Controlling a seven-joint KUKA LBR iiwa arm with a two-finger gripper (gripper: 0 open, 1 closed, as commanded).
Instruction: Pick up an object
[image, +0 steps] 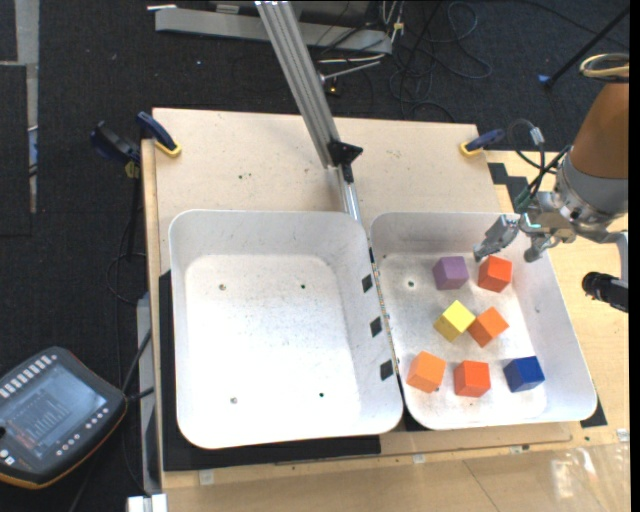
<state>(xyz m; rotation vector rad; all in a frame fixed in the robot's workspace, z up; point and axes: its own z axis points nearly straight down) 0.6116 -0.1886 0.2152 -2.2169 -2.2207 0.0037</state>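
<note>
Overhead, the tool (520, 238), fingers spread and grasping nothing, hangs by the right bin's (570, 340) far rim, just above an orange-red cube (495, 273), presumably the pick target, which rests beside a purple cube (451, 271) among the other blocks

Bench (260, 165): pale board, centre frame. Two white bins directly on it, left bin (190, 330) and right bin (565, 345). Clamps at upper corners (160, 135).
</note>
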